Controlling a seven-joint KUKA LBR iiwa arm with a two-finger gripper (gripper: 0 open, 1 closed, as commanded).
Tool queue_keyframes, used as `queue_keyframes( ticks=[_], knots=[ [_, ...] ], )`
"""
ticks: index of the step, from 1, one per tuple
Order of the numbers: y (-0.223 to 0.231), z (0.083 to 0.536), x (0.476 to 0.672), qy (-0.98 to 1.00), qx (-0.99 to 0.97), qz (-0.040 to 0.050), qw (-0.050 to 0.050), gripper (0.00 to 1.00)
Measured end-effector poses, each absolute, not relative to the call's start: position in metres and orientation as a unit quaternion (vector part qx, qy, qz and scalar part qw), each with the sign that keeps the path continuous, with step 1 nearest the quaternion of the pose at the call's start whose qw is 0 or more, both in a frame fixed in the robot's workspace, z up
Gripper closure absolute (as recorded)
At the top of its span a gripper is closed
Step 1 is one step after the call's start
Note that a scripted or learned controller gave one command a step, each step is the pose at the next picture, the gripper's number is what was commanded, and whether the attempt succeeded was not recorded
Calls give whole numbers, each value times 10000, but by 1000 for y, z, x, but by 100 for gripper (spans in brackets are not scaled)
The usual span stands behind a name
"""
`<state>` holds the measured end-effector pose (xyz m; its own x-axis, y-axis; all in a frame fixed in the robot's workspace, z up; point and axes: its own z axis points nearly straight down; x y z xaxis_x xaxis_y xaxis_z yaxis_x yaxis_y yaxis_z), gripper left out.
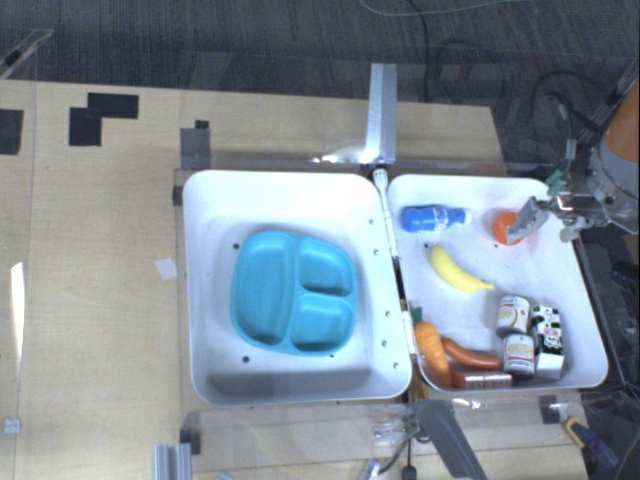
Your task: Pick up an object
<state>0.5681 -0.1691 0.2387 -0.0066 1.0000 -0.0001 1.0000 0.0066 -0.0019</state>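
1. The right-hand bin (560,368) serves as the landmark; the left-hand bin (200,268) touches it along its left wall and holds a blue divided tray (295,291).
2. The gripper (524,226) hangs over the landmark bin's far right part, at the orange ball (502,226).
3. One finger (521,224) lies against the ball's right side; whether the jaws are spread or closed on it cannot be told.
4. A blue bottle (432,217) lies near the bin's far left corner.
5. A yellow banana (457,271) lies toward the bin's middle.
6. A carrot (430,344) and a sausage (470,354) lie at its near left corner.
7. Small cans and cartons (528,336) cluster near its near right corner.
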Motion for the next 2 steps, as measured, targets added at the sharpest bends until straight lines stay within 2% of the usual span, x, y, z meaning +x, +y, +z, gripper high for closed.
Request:
queue_keyframes(
  ticks=[1, 2],
  knots=[
    [-155, 107, 573, -7800, -6257, -54, -87, 0],
    [-145, 93, 503, -7559, -6542, -113, -219, 0]
  ],
)
